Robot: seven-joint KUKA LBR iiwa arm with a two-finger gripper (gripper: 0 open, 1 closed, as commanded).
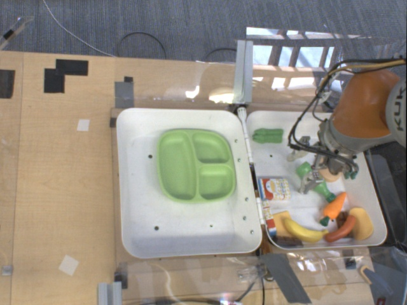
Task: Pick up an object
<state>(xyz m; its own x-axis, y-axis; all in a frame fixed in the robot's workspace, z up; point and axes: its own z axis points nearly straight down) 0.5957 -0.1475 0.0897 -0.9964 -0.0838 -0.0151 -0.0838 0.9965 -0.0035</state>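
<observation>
One arm [365,107] bent down into right bin [375,234]; jaws' state unclear, cannot tell.

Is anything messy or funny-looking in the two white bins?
Nothing looks spilled or broken. The toy food is bunched at the right bin's near end: a banana, a carrot and a sausage overlap. The green plate lies flat in the left bin.

banana [300,230] | yellow | lying flat | right bin, front edge
</observation>
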